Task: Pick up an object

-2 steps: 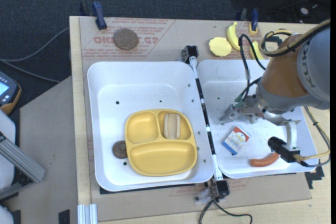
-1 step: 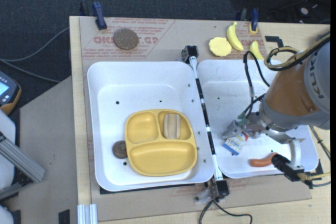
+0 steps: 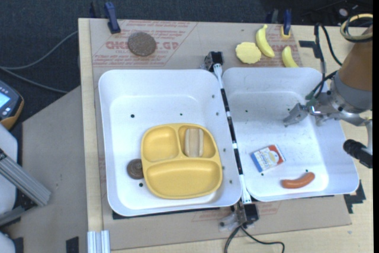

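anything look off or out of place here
Yes: several items lie outside the bins on the cardboard bench top: a brown cookie behind the left bin, and two bananas plus a yellow piece behind the right bin. Nothing looks spilled or broken.

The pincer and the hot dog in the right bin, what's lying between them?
In the camera view, a small blue and white packet lies roughly between the pincer and the hot dog, slightly off the line; otherwise bare white bin floor.
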